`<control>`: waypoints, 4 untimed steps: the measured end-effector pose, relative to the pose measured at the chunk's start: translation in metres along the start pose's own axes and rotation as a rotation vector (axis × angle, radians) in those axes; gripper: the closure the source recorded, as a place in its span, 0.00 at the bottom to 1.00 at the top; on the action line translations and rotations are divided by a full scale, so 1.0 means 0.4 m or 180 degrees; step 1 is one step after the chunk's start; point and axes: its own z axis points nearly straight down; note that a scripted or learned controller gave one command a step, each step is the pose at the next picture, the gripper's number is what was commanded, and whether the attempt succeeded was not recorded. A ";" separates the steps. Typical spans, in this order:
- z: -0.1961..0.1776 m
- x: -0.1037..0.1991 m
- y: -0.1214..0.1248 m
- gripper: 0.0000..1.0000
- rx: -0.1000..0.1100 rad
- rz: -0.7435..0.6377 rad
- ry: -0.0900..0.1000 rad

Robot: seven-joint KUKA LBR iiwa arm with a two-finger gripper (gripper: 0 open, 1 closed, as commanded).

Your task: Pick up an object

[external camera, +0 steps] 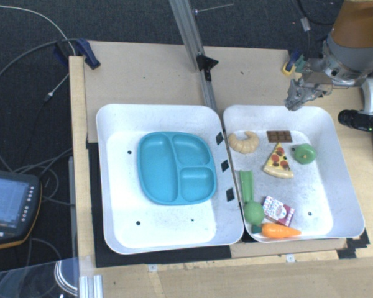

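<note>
Right bin [336,166]: croissant [244,141], chocolate bar [278,136], pizza slice [278,161], green apple [304,153]. Gripper [294,102] at bin's 12 o'clock rim, grip state indiscernible. Chocolate bar lies at gripper's 7 o'clock, near.

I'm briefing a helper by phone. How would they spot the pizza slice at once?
Look in the right bin, the one full of toy food. Near its middle lies the pizza slice, below the chocolate bar and beside the green apple. It alone is a yellow wedge with red dots.
</note>
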 end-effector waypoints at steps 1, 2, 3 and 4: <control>0.029 0.130 -0.078 1.00 0.0036 -0.0011 0.0013; 0.016 0.254 -0.154 1.00 0.0033 -0.0011 0.0012; 0.010 0.379 -0.230 1.00 0.0035 -0.0016 0.0014; 0.024 0.488 -0.269 1.00 0.0035 -0.0009 0.0009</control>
